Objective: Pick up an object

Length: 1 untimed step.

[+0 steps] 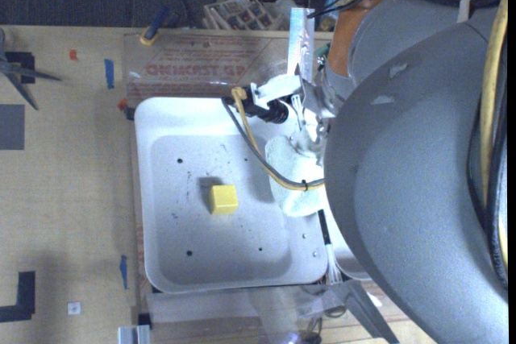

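Yellow block sits alone mid-floor in the white bin, well apart from every wall, open room all round. Gripper hangs over the bin's right edge; can't tell its opening.

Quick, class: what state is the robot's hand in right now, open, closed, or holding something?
Hand: cannot be told; it sits over the right side of the white bin, apart from the yellow block.

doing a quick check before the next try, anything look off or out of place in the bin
Nothing stands out. A single yellow block sits flat near the middle of the white bin, apart from its walls. A few small dark specks dot the bin floor, and the arm covers the bin's right side.
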### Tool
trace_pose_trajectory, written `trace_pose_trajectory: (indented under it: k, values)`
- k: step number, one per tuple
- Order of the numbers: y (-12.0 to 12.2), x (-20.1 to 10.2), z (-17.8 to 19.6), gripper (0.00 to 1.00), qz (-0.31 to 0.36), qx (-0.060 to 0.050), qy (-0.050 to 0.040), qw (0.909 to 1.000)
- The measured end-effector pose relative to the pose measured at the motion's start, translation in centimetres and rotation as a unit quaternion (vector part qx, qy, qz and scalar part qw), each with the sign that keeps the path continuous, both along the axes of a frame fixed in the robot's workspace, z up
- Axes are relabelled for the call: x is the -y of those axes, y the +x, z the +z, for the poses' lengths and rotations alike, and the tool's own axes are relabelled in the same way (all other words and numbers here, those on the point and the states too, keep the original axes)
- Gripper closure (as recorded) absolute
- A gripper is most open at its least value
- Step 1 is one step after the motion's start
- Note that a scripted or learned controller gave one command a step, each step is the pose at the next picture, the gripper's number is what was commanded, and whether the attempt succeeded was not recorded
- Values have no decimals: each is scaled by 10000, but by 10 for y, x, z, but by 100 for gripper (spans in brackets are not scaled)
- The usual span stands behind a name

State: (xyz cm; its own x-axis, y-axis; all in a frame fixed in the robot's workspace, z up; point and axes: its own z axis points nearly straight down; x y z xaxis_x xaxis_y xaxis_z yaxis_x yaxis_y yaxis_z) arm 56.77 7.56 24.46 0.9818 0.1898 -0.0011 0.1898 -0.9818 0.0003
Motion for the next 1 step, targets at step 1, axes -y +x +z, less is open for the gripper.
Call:
trace_pose_trajectory:
  k: [1]
  values:
    - [10, 70, 12, 100, 53, -13, 4, 10000]
